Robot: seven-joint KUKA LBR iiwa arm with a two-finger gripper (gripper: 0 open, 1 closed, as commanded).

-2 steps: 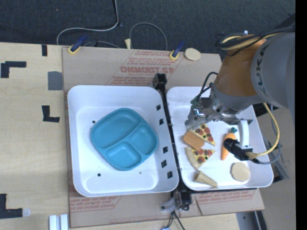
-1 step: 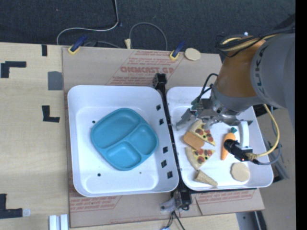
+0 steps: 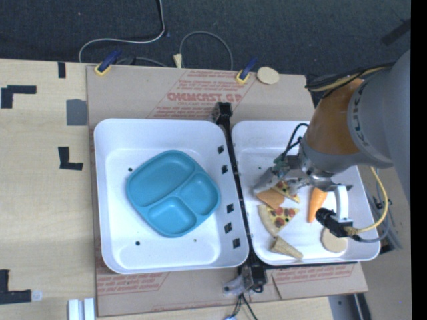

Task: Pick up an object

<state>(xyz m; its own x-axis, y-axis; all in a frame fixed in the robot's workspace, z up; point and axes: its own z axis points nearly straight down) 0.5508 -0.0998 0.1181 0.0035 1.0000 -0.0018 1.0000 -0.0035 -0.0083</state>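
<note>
The end effector point(image 3: 283, 179) sits low in the right white plastic bin point(image 3: 250, 139), over the flat tan toast-like wedge point(image 3: 272, 197); open or closed, I cannot tell. Looks like the grasp stage, with a clean lift next. Nearby lie a glossy orange carrot point(image 3: 315, 205) and a pizza slice point(image 3: 279, 219).

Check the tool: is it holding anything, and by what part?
Cannot be told. The tool sits low in the right bin, right above the pizza slice, but the wrist hides the contact, so no hold is visible.
</note>
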